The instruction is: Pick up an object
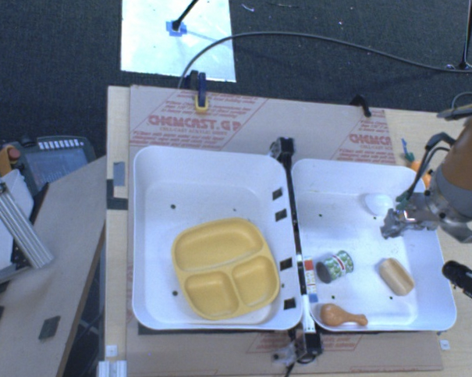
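Right now the gripper [394, 223] hovers at the right of the frame, over the upper right part of the right bin [338, 180]; whether it is spread or closed I cannot tell. Nothing shows in its grasp. To do this step well, I judge it should pick one target, centre above it and come straight down; the bread roll [396, 276] just below it is nearest. The small can [336, 265] lies on its side and may roll. Counted, the right bin holds four things: one roll, one can, one orange drumstick-shaped toy [342, 315] at the lower edge, one pale white piece [374, 202]. One yellow divided tray [225, 266] lies in the left bin [166, 181].
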You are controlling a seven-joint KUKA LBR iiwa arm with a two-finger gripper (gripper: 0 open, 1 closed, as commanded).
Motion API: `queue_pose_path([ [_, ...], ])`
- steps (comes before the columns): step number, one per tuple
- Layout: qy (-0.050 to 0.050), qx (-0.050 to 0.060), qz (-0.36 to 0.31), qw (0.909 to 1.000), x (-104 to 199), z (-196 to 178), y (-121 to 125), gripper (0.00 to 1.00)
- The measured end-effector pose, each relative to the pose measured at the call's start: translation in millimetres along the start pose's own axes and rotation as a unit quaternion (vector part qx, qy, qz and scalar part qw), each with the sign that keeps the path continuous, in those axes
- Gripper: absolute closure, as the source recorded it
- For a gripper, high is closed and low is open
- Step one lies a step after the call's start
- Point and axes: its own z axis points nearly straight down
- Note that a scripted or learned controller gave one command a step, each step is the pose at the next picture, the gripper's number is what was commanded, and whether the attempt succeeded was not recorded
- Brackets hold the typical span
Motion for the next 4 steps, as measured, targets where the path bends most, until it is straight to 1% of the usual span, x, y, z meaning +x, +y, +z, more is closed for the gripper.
queue_pose_path([
  [2,0.0,0.0,-0.001,1.0,100,11,34,1.0],
  [3,0.001,0.0,-0.001,1.0,159,4,44,1.0],
  [4,0.001,-0.001,0.0,1.0,213,-14,63,1.0],
])
